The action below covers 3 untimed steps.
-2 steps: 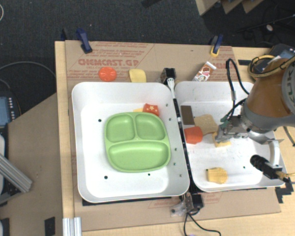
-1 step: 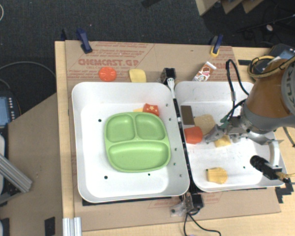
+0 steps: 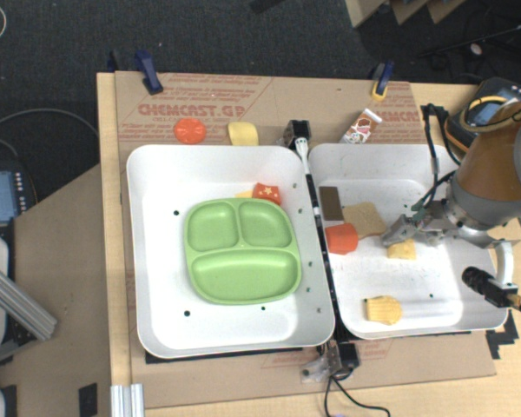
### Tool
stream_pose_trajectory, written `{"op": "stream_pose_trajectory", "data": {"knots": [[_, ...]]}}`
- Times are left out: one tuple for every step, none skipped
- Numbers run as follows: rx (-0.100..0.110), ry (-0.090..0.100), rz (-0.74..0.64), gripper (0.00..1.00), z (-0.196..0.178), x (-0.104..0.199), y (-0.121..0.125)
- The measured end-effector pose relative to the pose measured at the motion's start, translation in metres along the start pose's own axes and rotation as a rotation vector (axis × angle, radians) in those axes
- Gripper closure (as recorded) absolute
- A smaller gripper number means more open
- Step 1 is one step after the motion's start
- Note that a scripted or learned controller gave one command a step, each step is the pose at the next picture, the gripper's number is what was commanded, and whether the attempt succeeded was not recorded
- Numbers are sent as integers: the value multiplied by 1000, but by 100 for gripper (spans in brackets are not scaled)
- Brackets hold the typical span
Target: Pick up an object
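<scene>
From above, the bench holds two shallow white bins side by side on a sheet of brown cardboard (image 3: 269, 94).

The left bin (image 3: 152, 233) holds a green divided plate (image 3: 240, 250) with three sections, lying flat near the middle. Just behind the plate, touching its far rim, sits a small red block with a star (image 3: 267, 193), and a sliver of something yellow shows beside it.

The right bin (image 3: 434, 315) holds several small things. A red block (image 3: 341, 238) rests against the bin's left wall, near the divide between the bins. Behind it lie a dark brown flat piece (image 3: 329, 203) and a tan flat piece (image 3: 363, 219), touching each other. A ridged yellow piece (image 3: 383, 309) lies near the front edge. A small pale yellow chunk (image 3: 403, 250) sits mid-bin, right at the gripper's tips.

Outside the bins, on the cardboard behind them, are an orange round toy (image 3: 189, 130), a yellow block (image 3: 242, 133) and a small red-and-white packet (image 3: 361, 128).

The arm (image 3: 495, 181) comes in from the right, bent low over the right bin, its orange band above the wrist. The gripper (image 3: 405, 231) points left and down, with its fingers just above and touching the pale yellow chunk. Whether the jaws are apart or together cannot be told, and the chunk is not clearly between them.
</scene>
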<state>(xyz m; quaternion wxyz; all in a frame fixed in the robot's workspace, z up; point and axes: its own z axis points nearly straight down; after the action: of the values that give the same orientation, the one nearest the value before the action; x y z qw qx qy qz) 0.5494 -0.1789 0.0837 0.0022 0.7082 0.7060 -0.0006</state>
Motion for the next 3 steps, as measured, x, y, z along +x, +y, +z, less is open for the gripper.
{"op": "stream_pose_trajectory", "data": {"knots": [[6, 7, -6, 0, -1, 48, -9], [-1, 2, -3, 0, -1, 29, 6], [6, 6, -5, 0, -1, 55, -10]]}}
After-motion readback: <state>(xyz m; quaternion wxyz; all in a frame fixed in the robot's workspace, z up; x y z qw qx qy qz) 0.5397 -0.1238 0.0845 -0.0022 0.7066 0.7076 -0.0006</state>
